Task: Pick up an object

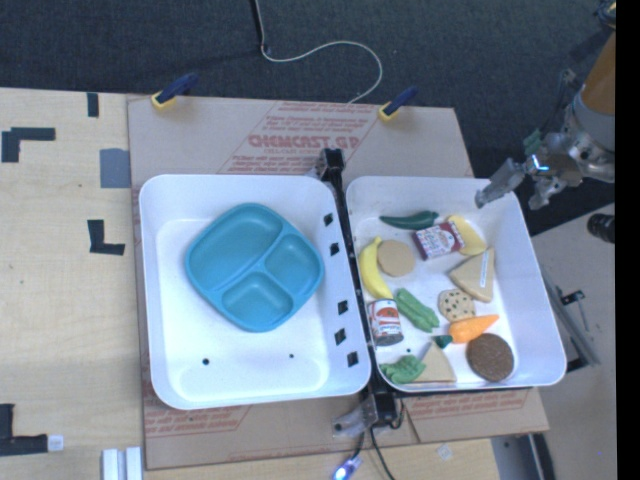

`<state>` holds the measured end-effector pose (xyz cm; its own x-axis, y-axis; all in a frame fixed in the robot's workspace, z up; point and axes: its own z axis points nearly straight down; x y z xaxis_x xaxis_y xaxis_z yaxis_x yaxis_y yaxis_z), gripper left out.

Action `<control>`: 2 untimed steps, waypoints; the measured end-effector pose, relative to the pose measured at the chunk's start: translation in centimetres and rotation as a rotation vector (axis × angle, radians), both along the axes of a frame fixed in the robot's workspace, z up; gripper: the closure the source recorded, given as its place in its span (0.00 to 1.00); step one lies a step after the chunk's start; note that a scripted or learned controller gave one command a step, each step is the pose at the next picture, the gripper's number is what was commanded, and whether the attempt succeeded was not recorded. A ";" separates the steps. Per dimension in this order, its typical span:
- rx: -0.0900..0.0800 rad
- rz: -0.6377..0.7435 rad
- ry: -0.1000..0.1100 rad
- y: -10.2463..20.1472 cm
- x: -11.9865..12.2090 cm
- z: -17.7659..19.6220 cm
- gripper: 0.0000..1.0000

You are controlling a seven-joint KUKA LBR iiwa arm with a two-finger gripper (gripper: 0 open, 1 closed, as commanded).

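Both white bins (160, 298) smooth glossy plastic. Blue divided plate (255, 266) matt plastic. Printed cardboard sheet (290, 138) under bins. Desk (60, 298) pale wood. Dark carpet (130, 18) rough.

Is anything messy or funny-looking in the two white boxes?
Nothing looks spilled or broken. The toy food is jumbled in a heap in the right box, which seems normal here. The blue plate sits turned at a slant in the left box. The claw hangs past the right box's far corner.

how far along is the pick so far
Done: nothing visibly; the toy food, such as the banana and carrot, lies in the right bin. In hand: nothing; the pincer hovers open above that bin's upper right corner. Left: descend, grasp, lift.
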<state>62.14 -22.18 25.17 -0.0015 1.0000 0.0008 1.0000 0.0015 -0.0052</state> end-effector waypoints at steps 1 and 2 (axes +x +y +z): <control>0.000 0.005 -0.007 5.5 -2.6 7.9 0.00; 0.001 0.003 -0.002 9.6 -9.1 11.2 0.00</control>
<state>53.08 -12.57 36.40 -0.0045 1.0000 0.0016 1.0000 0.0046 -0.0034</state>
